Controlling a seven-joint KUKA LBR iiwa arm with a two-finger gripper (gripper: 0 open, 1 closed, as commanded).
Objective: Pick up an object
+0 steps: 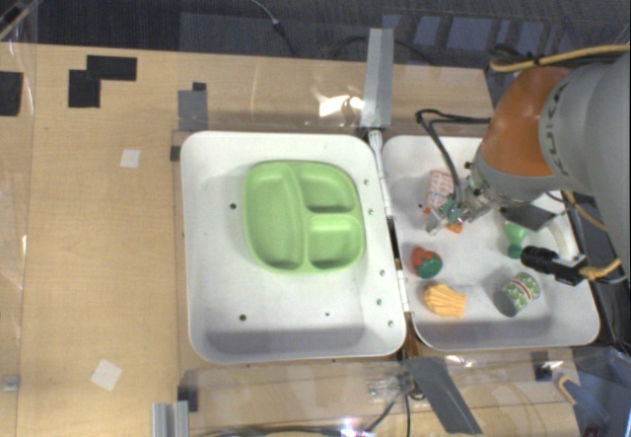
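Hovering low in right bin (582, 327): claw (449, 216), finger state impossible to tell. Just beside it, small packet (439, 190). Nearer front: red-green toy (426, 262), yellow toy (446, 301), can (517, 293). Left bin (212, 327): green divided plate (301, 216).

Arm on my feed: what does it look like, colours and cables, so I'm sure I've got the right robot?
The arm is grey and rounded, with a broad orange band above the wrist. Black cables loop beside it over the right bin, and a yellow-and-black cable runs along its top. The claw is small, dark metal.
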